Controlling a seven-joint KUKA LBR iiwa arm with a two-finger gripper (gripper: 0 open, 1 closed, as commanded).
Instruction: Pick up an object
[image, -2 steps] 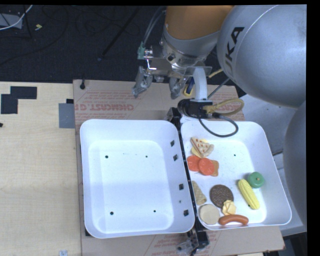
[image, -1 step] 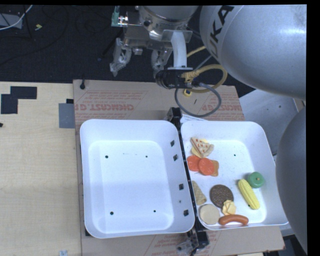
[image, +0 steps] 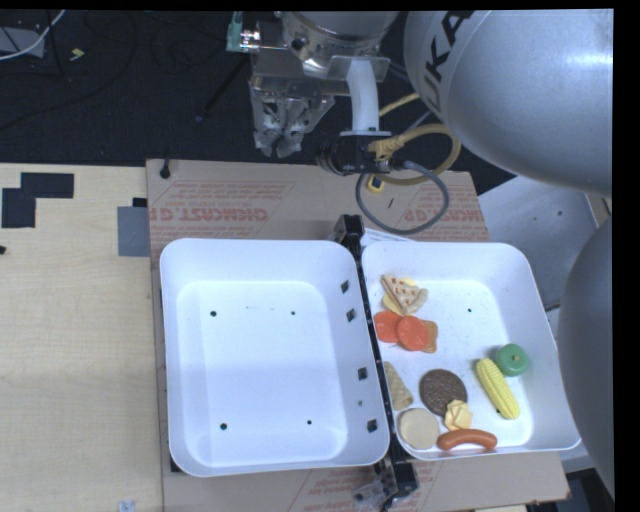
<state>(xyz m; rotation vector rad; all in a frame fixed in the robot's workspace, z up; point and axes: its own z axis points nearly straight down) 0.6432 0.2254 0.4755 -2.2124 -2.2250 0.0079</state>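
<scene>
The right white bin (image: 520, 270) holds several toy foods. A pizza slice (image: 403, 293) lies at its upper left, with orange-red slices (image: 405, 332) just below it. A yellow corn cob (image: 497, 388) and a green round piece (image: 512, 359) sit at the right. Along the front are a brown cookie (image: 442, 390), a cream disc (image: 419, 428), a small yellow piece (image: 458, 413), a red sausage (image: 467, 439) and a tan wedge (image: 397, 385). My gripper (image: 285, 138) hangs high above the bench's back edge, beyond the left bin (image: 180, 300), far from every object and with nothing seen in it.
A black hinge strip (image: 362, 340) divides the two bins. Yellow and black cables (image: 400, 170) loop beside the wrist over the cardboard sheet (image: 250, 200). The large grey arm body (image: 520, 90) looms over the upper right.
</scene>
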